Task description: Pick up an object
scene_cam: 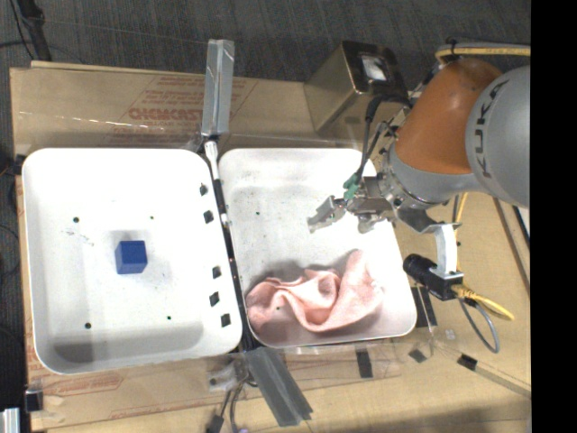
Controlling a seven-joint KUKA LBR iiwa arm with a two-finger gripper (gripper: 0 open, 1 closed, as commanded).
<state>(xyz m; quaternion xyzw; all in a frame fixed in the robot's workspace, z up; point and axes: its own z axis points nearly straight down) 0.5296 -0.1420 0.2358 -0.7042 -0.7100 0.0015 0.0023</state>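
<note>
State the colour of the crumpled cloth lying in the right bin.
Pale pink; the cloth shows clearly in the camera view.

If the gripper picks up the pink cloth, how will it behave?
The pink cloth lies crumpled in folds, so it is probably soft and floppy and would hang down when lifted. It looks thin, so likely light. Pushed, it would probably bunch up against the bin wall, not slide.

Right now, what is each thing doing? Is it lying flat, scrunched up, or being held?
blue cube: sits flat on the left bin's floor, alone, not held.
pink cloth: scrunched in a heap at the near end of the right bin, not held.
gripper: hovers over the right bin above the cloth, nothing between its fingers.
left bin: holds the cube.
right bin: holds the cloth.
</note>
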